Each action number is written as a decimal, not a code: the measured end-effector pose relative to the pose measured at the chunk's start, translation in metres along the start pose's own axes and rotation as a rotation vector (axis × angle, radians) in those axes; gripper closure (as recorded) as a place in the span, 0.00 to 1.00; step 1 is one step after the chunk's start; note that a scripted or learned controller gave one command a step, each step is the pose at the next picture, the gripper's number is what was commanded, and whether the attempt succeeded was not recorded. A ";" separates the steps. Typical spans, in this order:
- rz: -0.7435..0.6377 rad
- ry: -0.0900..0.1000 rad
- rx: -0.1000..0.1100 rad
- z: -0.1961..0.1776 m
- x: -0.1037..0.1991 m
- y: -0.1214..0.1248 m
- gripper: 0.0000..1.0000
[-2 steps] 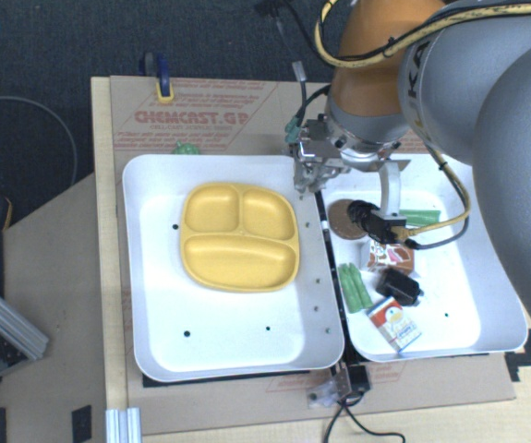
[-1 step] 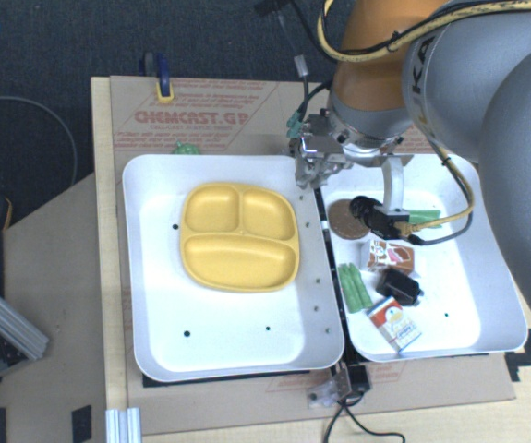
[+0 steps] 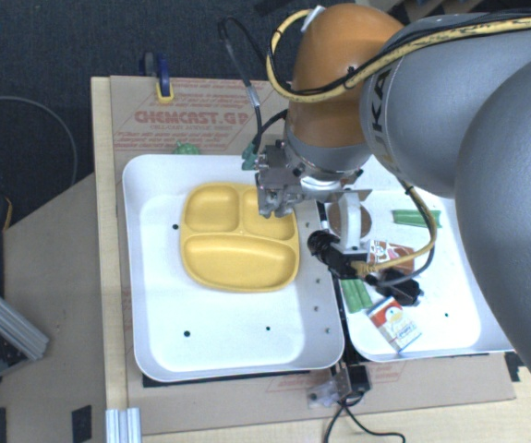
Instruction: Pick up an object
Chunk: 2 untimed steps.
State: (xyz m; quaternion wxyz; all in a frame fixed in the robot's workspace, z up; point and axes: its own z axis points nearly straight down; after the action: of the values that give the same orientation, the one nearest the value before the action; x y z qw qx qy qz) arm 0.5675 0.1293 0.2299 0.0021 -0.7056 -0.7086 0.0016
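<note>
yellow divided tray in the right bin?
No. The yellow divided tray lies in the left bin, while the right bin holds small packets.

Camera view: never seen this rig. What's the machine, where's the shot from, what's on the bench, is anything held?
It is one grey robot arm with an orange band above its wrist, reaching in from the right. One fixed camera looks down on the bench at a slant. Two shallow white bins sit side by side. The left bin holds a yellow divided tray. The right bin holds small items: green pieces and a printed packet, partly hidden by the arm. The gripper sits over the tray's upper right rim. Whether it grips the tray cannot be told from here.
</note>
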 end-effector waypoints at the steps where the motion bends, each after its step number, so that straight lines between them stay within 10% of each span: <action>1: 0.001 0.002 -0.011 -0.074 0.001 -0.041 1.00; 2: -0.002 -0.001 0.004 -0.027 0.056 -0.088 1.00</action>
State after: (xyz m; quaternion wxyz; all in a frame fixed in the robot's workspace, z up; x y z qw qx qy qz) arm 0.4793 0.1845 0.2573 0.0032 -0.7050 -0.7092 0.0032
